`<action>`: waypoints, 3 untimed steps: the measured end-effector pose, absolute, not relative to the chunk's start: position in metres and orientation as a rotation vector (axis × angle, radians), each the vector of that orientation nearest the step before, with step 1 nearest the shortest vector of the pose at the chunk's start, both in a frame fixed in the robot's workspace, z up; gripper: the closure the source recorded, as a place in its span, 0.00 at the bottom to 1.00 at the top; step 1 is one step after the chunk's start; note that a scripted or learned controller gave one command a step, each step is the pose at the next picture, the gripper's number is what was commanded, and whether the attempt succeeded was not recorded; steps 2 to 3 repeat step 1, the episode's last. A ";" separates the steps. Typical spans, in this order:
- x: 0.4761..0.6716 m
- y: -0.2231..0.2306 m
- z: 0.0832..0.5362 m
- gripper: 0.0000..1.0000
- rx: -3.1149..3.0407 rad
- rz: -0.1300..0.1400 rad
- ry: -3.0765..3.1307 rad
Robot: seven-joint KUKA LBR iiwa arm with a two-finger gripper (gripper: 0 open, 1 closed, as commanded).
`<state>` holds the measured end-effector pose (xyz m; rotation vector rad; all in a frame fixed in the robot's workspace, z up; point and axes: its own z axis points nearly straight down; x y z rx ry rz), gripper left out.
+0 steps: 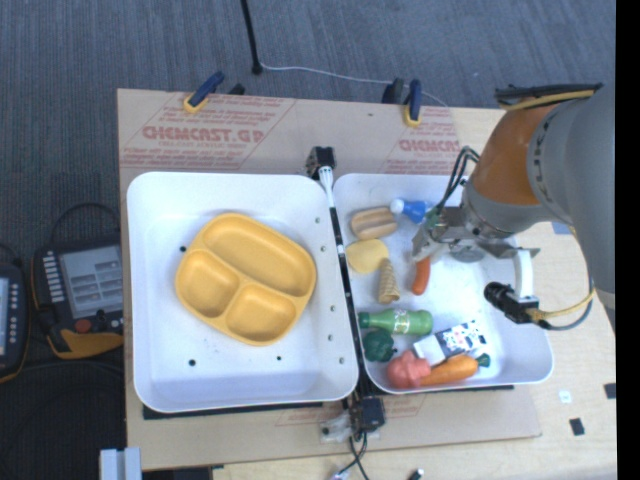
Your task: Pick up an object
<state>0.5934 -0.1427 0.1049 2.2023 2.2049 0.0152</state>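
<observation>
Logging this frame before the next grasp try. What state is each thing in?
Yellow tray: upright, nothing in its compartments, in left bin.
Green bottle: lying on its side, right bin.
Hot dog: lying flat.
Corn: lying flat.
Carrot: lying flat, beside red lump.
Red stick: lying below the claw.
Claw: low over right bin, grip unclear.

The right bin (520,363) is crowded along its left and front sides with toy food (395,321), leaving bare floor at centre-right. In the left bin (160,368), a yellow tray (246,277) fills the middle, with open margins around it.
</observation>
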 end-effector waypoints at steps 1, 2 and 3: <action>0.531 -0.119 0.125 1.00 2.222 -0.002 2.222; 0.531 -0.119 0.125 1.00 2.222 -0.002 2.222; 0.531 -0.119 0.125 1.00 2.222 -0.002 2.222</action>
